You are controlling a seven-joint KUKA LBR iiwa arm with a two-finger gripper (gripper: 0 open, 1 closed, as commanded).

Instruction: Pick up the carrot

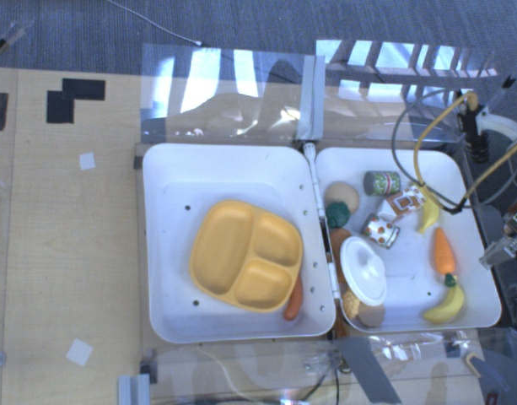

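Carrot (444, 253) — orange, with a green top at its lower end — lies in the right bin (486, 310) near the right wall, roughly upright in the camera view. A banana (444, 305) sits just below it, touching or nearly touching the green top; a second banana (428, 212) lies just above and to the left. Further left stand a white lid (363, 270), a small patterned can (380, 230), a green can (381, 182) and a round brown ball (342, 197). The carrot's left flank faces bare bin floor, which probably leaves room for a grasp across its width. The left bin (165, 226) holds a yellow tray (246, 255) with a sausage (293, 299) at its lower right edge. End effector (504, 248) — a grey part at the right edge, beside the bin wall; whether it is open or closed cannot be told, and nothing is seen in it.
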